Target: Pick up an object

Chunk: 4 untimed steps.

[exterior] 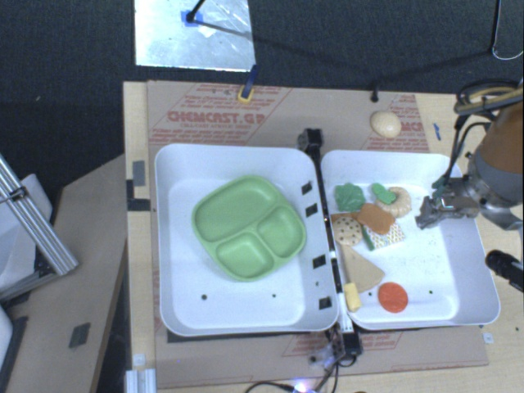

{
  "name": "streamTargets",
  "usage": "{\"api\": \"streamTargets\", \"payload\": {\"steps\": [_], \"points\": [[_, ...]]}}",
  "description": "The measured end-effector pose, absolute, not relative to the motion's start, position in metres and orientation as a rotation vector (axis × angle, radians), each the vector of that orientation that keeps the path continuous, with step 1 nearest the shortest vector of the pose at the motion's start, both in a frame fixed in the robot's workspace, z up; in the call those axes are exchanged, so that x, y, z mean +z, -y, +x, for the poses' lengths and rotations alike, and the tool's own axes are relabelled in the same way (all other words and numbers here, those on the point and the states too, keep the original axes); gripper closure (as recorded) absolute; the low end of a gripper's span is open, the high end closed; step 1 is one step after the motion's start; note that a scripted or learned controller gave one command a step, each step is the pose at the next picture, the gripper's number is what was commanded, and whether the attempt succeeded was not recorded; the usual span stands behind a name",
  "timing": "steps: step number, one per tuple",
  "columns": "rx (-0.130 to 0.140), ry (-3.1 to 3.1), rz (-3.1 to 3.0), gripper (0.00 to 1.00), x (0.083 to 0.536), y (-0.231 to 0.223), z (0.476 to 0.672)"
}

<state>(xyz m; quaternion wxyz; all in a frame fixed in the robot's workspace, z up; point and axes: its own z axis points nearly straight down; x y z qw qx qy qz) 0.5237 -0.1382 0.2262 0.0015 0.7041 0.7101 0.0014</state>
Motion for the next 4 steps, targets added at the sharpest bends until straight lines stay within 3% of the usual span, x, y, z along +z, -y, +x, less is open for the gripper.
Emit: {"api": "streamTargets", "payload": {"steps": [1,4], "points": [[0.004,-2.230,2.209,1.00,0.223,0.091,0.538],[0.005,-2.231,2.209,1.00,0.217,-0.050,0.615]]}}
